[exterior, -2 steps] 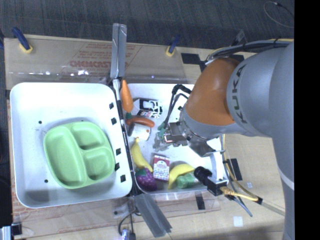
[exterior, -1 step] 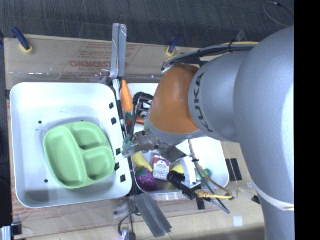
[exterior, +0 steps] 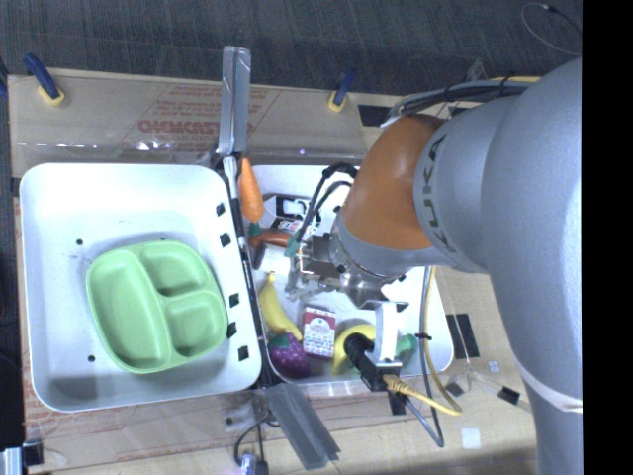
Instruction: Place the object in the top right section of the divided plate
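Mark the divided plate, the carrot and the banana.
divided plate [exterior: 117, 310]: camera view, bare floor of its large section.
carrot [exterior: 251, 195]: camera view, middle of its orange body.
banana [exterior: 274, 310]: camera view, middle of its yellow curve.

My arm [exterior: 524, 196] wears smooth, satiny grey with a glossy orange band [exterior: 396, 191]. The divided plate [exterior: 156, 305] looks matt green plastic; both bins [exterior: 59, 226] are smooth white plastic.

Green divided plate [exterior: 153, 305] in left bin [exterior: 40, 265]
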Controlling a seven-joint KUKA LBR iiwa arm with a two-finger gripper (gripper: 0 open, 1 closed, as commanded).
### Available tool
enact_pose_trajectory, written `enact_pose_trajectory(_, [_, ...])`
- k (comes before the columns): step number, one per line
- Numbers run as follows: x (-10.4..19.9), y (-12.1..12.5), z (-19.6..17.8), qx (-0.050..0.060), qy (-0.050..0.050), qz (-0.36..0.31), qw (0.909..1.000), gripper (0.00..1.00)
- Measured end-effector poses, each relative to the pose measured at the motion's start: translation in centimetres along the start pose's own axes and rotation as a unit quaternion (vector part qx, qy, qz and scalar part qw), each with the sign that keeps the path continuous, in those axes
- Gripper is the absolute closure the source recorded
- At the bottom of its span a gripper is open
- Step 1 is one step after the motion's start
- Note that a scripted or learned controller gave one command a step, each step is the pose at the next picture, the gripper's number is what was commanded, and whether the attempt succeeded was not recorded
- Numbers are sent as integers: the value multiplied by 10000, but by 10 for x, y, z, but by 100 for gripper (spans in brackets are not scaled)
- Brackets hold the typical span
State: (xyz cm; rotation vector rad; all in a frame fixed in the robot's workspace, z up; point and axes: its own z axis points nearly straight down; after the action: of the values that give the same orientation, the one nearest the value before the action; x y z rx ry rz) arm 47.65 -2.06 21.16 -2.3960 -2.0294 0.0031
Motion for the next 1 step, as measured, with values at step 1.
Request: enact_pose_trajectory(1, [-47,9,-3,3,4,148,9999,100])
